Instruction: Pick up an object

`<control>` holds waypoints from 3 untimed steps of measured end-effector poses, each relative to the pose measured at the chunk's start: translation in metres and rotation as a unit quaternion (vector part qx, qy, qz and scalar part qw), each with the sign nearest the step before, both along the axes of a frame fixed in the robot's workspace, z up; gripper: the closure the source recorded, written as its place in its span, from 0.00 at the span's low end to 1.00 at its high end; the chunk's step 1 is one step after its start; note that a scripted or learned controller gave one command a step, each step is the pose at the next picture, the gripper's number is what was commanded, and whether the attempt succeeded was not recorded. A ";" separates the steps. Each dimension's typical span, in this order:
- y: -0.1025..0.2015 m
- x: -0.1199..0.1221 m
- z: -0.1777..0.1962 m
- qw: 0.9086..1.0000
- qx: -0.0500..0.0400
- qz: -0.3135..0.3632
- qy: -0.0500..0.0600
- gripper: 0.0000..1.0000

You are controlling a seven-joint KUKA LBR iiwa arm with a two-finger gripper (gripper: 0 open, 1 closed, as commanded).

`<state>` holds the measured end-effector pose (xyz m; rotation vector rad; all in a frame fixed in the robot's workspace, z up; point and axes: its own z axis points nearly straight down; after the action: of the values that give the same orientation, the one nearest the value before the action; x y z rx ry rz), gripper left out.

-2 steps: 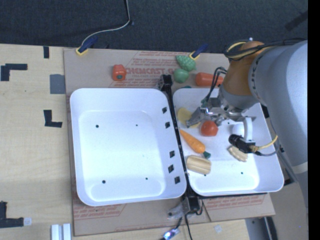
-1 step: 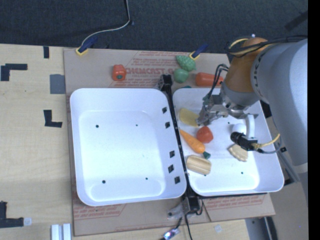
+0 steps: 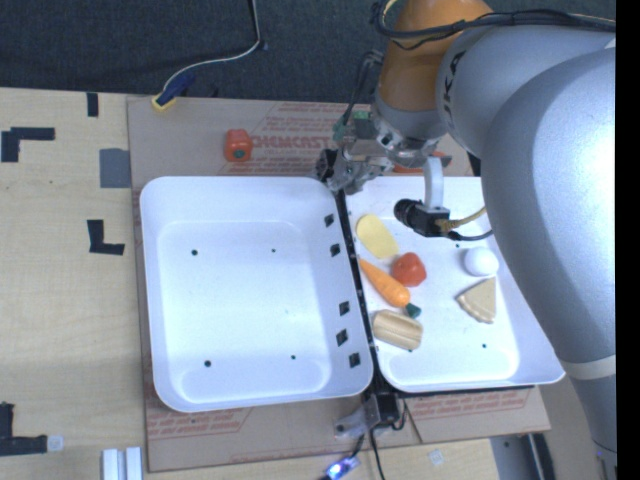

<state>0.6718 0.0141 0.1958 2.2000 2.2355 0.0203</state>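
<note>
We see the carrot (image 3: 386, 282) lying in the right bin (image 3: 500, 368), near its left wall, between the yellow piece (image 3: 376, 235) and the bread roll (image 3: 396, 329). It looks like light, stiff, smooth toy plastic (likely slippery), so we would grip across its thicker middle. The gripper (image 3: 345, 168) hangs over the bins' far edge; whether it is parted or closed, we cannot tell.

1. 1 fixed camera sits above the table (image 3: 60, 268), looking down at a slant.
2. It takes in both white bins (image 3: 240, 288) whole, from fairly near.
3. The arm (image 3: 540, 148) enters from the right, seemingly close to the lens, bulking large there.
</note>
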 end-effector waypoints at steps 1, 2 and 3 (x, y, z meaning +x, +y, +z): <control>0.036 -0.002 0.111 1.000 -0.001 -0.004 0.000 1.00; 0.105 -0.005 0.033 1.000 -0.003 -0.004 0.010 1.00; 0.174 -0.027 0.013 1.000 -0.003 -0.004 0.009 1.00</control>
<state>0.6447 0.1884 0.2084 2.2155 2.2327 -0.0050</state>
